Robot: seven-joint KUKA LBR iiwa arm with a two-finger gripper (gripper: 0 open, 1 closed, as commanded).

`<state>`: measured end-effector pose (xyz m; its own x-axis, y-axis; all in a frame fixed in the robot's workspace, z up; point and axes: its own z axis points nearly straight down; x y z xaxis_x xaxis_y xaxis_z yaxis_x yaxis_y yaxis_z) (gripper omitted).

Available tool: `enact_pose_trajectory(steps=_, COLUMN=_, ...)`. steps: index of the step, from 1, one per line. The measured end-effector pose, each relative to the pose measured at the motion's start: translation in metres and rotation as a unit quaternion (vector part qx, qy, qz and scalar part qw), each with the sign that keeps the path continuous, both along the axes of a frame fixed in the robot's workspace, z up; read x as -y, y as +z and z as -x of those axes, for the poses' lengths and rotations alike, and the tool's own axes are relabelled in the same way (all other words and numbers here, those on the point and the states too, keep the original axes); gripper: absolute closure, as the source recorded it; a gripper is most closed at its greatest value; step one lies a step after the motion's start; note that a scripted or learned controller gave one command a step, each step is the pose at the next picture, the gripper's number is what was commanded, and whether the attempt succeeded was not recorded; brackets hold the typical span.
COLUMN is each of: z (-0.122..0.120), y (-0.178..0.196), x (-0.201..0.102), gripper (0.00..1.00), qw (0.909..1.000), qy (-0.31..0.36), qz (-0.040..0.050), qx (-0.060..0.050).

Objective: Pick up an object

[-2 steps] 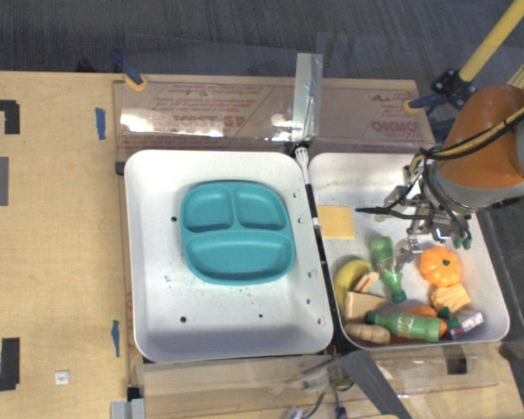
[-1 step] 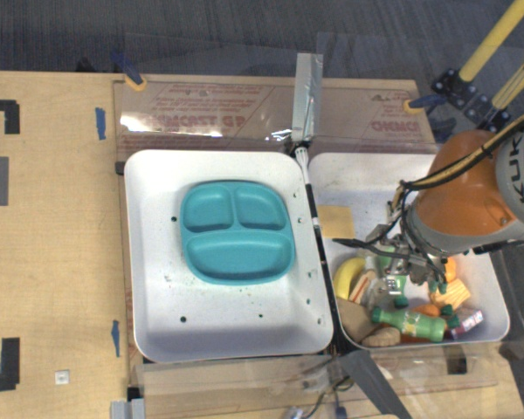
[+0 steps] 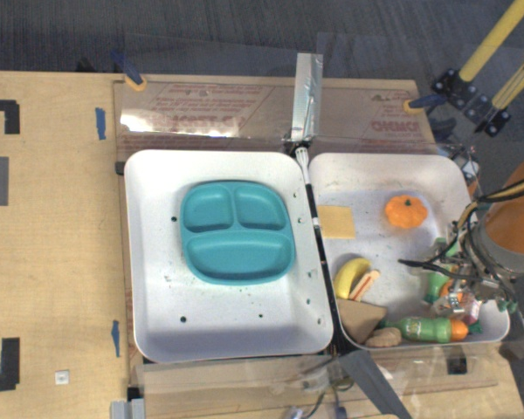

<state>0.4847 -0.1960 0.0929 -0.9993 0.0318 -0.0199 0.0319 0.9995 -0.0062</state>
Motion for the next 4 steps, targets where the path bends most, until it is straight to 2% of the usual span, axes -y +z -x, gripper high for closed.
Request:
enact_pose_trajectory(steps=1, z=-0.003, y=0.01, x=-0.004, gripper=1.0, qw=1.0, qy=0.003, qz=-0.0006, qx=0.002)
enact_pose_trajectory(steps=2, z=-0.004, y=0.011, x=-0.004, gripper=0.0, qw=1.0, qy=0.004, qz=-0.0008, qx=0.004)
enact_pose_trajectory(steps=3, z=-0.092, y=0.037, x=-0.08, gripper=0.0, qw=0.998, qy=0.063, qz=-0.0035, qx=-0.005)
enact_pose_trajectory(steps=4, z=-0.124, y=-0.004, x=-0.04, gripper=0.0, qw=0.9984, qy=0.056, qz=-0.002, qx=-0.003)
